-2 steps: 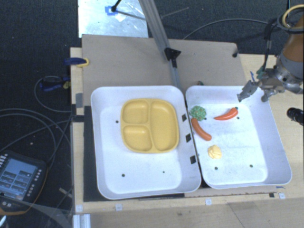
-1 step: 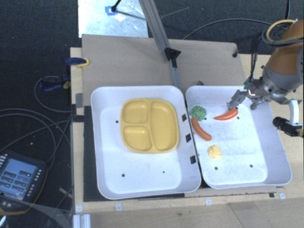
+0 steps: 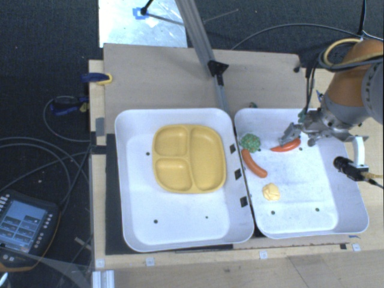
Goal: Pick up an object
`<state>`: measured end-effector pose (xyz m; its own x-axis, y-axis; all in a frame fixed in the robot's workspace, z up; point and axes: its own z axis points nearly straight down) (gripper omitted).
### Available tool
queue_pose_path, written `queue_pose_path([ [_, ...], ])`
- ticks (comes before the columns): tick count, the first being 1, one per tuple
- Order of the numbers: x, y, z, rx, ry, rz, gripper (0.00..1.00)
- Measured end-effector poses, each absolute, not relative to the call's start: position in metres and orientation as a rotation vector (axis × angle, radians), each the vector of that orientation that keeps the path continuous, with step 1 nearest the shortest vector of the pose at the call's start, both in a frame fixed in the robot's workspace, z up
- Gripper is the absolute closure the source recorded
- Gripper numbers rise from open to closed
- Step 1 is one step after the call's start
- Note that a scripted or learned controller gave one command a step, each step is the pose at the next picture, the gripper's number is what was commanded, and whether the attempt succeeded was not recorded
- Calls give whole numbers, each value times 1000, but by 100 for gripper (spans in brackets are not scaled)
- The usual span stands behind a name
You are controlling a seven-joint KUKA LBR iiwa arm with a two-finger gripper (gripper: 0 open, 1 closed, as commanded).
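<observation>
A slim red plastic chilli pepper (image 3: 285,146) is seen near the right bin's (image 3: 348,221) far edge, at the gripper (image 3: 295,134), whose state cannot be told. Light, rigid, slippery; mid-body grasp is advised.

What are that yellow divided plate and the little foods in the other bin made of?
The yellow plate looks like moulded plastic: even colour, soft sheen, rounded compartments. The broccoli, sausage and red chilli seem to be plastic or rubber toys, uniformly coloured; which one is unclear.
</observation>
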<state>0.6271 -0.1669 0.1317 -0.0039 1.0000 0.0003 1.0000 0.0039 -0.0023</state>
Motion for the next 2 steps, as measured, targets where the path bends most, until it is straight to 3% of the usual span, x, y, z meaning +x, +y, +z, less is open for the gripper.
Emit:
queue_pose_path([
  [1,629,-167,146,-2222,-2228,-4,100],
  [2,631,-162,210,-2218,-2235,-8,100],
])
